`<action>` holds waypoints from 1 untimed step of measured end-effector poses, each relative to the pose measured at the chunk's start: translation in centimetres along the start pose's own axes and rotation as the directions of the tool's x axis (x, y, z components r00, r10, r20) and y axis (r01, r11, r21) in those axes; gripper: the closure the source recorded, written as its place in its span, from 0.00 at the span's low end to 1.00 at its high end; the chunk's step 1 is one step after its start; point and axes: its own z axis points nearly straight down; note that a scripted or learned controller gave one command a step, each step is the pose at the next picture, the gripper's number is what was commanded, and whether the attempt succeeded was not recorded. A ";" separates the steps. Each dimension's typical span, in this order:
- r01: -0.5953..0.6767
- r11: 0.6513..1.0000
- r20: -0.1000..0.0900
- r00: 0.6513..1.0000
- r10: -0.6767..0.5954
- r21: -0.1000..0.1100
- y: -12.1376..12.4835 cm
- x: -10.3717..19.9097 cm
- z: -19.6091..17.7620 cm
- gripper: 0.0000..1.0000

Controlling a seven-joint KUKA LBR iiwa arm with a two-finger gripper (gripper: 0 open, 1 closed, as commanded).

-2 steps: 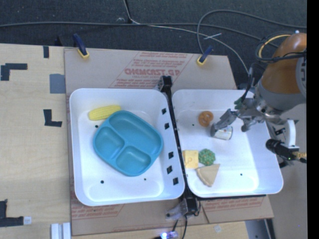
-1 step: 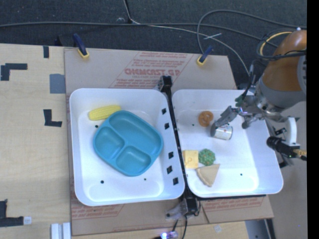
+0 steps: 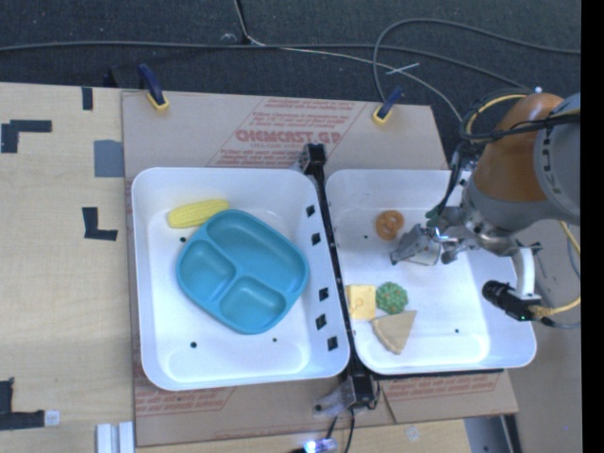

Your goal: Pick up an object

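In the right bin lie a small round brown item, a green broccoli-like piece, a yellow cheese-like square and a tan wedge. My gripper hangs over the bin's middle, just right of and below the brown item, above the green piece. I see nothing between its fingers. The left bin holds a blue divided plate and a yellow corn cob.
A black divider with clips runs between the bins. Cables loop over the dark back area. The bins rest on a cardboard sheet clamped at its far edge. The grey arm covers the right bin's far right side.
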 end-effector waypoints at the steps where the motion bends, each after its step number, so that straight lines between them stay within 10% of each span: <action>1: 0.000 1.000 0.001 1.000 0.000 -0.003 -0.1 0.1 5.4 0.00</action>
